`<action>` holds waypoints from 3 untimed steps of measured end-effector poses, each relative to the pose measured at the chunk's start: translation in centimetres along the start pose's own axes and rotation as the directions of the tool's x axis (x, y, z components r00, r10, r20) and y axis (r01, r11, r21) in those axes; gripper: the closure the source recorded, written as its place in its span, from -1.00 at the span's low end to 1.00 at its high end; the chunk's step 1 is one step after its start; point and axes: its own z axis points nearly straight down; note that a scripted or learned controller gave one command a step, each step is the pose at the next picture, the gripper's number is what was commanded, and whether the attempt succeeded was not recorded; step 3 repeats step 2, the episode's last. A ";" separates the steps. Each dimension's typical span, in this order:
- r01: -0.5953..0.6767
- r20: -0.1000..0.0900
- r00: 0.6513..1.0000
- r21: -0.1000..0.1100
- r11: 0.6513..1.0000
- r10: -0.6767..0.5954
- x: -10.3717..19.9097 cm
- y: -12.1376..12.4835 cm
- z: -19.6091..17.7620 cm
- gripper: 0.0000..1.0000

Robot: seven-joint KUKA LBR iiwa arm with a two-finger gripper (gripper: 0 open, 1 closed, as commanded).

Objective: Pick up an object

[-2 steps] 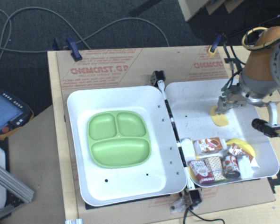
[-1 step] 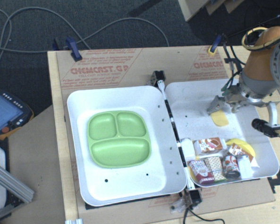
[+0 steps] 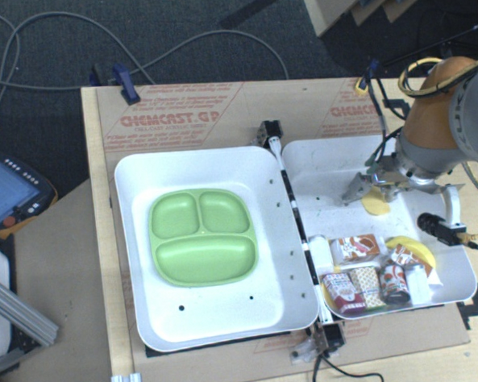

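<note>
Reaching in over the right bin [image 3: 326, 158], the end effector [image 3: 371, 193] is sitting low near that bin's middle, just above and touching or almost touching one pale yellow round piece [image 3: 377, 206]. From where I am standing I cannot tell whether the end effector is released or clenched, and nothing is visibly being gripped by it.

Two white bins are lying side by side on the desk [image 3: 66, 261], on a sheet of brown cardboard [image 3: 177, 109] printed in red. The left bin [image 3: 141, 313] is carrying one green plate [image 3: 201, 237] split into three compartments, two small above one wide.

Along the right bin's near edge, one banana [image 3: 415, 250] is lying beside a cluster of snack packets [image 3: 363, 271]. I am counting at least four of them, packed tight and overlapping, well apart from the yellow piece.
</note>
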 end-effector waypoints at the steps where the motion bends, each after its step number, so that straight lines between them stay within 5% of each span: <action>1: -0.001 0.001 1.000 0.000 1.000 0.001 -2.8 -0.9 0.0 -1.00; 2: -0.001 0.002 1.000 -0.002 1.000 0.001 -2.7 -0.8 -1.1 1.00; 3: -0.001 0.002 1.000 -0.002 1.000 0.001 -2.7 -0.8 -1.1 1.00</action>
